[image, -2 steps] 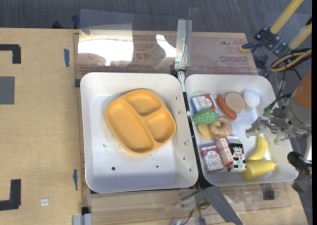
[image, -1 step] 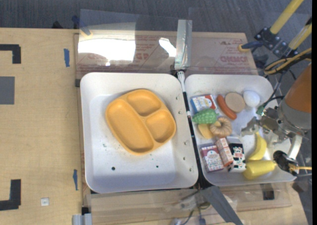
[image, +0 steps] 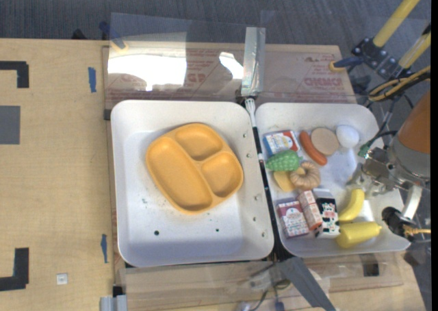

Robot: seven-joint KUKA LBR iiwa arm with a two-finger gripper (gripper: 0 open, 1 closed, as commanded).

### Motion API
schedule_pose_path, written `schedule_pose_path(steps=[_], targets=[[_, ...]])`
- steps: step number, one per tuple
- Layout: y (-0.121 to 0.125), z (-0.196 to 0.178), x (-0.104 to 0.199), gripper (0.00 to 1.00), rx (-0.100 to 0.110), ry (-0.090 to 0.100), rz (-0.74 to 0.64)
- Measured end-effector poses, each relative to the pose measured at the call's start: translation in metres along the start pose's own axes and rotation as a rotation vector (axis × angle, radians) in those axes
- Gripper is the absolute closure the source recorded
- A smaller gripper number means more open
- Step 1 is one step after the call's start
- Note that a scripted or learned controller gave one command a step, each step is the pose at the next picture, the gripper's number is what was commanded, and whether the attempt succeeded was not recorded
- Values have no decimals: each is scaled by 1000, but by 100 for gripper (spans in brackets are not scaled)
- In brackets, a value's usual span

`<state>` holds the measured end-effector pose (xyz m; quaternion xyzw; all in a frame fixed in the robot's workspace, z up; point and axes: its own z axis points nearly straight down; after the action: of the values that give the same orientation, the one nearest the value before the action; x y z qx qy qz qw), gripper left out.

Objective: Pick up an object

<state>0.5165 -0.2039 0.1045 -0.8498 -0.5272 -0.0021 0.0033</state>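
Note:
The right bin holds several toy foods: a blue and white carton, a green vegetable, an orange sausage, a tan disc, a white egg, a donut, a red carton, a cow-print carton, a banana and a yellow piece. My gripper hangs over the right side of this bin, just above and right of the banana. Nothing shows in its grasp.
The left bin holds a yellow divided plate. A clear plastic sheet and a metal divider stand behind the bins. Yellow and black cables lie at the back right. The bench surface extends to the left.

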Motion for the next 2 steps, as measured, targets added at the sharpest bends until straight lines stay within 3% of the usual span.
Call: schedule_pose_path(steps=[1,2], targets=[[64,-121,93,100,-9,-3,105],[76,-189,117,100,-8,-7,-62]])
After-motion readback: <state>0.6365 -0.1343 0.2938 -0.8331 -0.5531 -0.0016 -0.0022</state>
